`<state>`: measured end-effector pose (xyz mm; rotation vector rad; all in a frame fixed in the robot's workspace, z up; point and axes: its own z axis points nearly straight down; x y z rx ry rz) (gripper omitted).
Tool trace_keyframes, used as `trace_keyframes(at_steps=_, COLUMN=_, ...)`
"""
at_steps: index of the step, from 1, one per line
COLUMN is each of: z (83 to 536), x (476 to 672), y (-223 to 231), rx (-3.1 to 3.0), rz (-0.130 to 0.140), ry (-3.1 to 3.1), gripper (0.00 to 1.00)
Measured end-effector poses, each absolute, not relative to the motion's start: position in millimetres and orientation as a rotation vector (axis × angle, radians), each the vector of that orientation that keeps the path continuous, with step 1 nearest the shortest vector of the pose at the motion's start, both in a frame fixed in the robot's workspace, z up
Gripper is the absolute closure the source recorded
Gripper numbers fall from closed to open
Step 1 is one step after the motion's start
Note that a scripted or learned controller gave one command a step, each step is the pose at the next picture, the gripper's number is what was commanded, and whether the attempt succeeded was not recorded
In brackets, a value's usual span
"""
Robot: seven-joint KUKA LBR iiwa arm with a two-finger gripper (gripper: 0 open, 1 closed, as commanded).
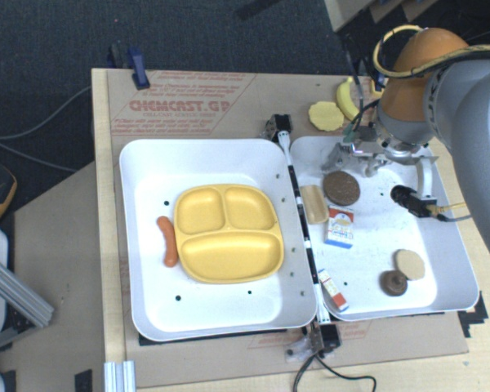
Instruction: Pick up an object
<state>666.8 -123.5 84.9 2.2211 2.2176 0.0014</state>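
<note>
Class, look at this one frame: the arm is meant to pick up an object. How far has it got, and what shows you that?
Done: the gripper is low over the right bin, beside the brown round disc. In hand: nothing visibly; the disc lies flat on the bin floor. Left: grasping and lifting. The orange sausage and yellow divided plate lie in the left bin.

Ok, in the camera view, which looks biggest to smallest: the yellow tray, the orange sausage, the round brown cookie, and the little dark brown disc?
1. Yellow tray, by far the biggest.
2. Orange sausage and round brown cookie: too alike to rank; one is long and thin, the other round.
3. Little dark brown disc, smallest.
</note>
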Motion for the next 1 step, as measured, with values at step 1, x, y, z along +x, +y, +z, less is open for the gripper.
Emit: trace_keyframes(at_steps=1, z=84.7, x=628.8, y=-94.9, rx=2.224, rz=-0.003, ry=2.224, gripper=0.0)
